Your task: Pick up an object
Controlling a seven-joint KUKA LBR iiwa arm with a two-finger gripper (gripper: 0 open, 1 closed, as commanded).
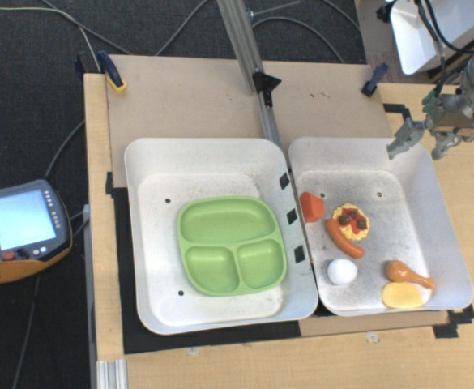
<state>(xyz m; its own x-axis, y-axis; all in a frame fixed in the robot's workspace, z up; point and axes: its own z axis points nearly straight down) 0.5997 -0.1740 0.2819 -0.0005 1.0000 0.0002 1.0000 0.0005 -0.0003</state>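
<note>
The pincer (421, 140) hangs over the far right corner of the right-hand shallow white plastic bin (439, 197), its two grey fingers spread apart with nothing between them, well clear of the toys below. Those toys lie in the near half of that bin: a small orange-red plastic block (311, 207) close against the bin's left wall, a little round toy pizza with red and dark toppings (352, 220), a slim orange toy sausage (343, 237) touching the pizza's near-left edge, a white ball-like toy egg (341, 271) just beyond the sausage's near end, a brown toy chicken drumstick (407, 274), and a pale yellow rounded piece (403, 297) lying just beside the drumstick at the bin's near wall. The left-hand shallow white bin (151, 217) holds a green three-compartment plastic plate (232, 245). All the toys look like light, hollow, stiff plastic, probably smooth enough to skid from a poor grip. The egg seems the riskiest, being round and apt to roll or squirt out. The drumstick looks the kindest target: it lies apart from the cluster on its left, and its narrow shank gives the fingers a waist to close across. The sausage could also be taken across its middle, though the pizza against it may crowd one finger. The block sits so near the wall that a finger may not fit behind it.
</note>
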